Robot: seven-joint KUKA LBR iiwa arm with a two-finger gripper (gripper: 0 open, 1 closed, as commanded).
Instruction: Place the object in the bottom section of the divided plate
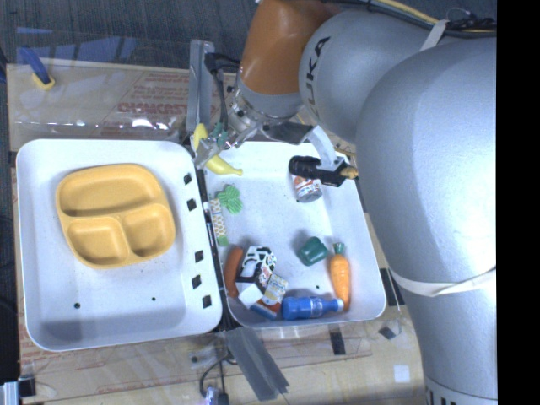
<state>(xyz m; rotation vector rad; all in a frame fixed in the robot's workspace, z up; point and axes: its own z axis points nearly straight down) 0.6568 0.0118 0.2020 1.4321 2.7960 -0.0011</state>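
The arm with its orange band (283, 45) reaches into the upper middle of the frame, and the letters "UKA" show on its grey shell. The jaws (221, 142) are clamped on a yellow banana (221, 165) at the top left corner of the right bin (359, 226). The banana's long side runs left to right, dipping right. The yellow divided plate (116, 213) sits in the left bin (51, 310).

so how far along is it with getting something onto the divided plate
Nothing looks done: the yellow divided plate in the left bin holds no object. In hand: the gripper is at the right bin's top-left corner, by the banana; no grasp is visible. Left: pick, carry and place in the bottom section.
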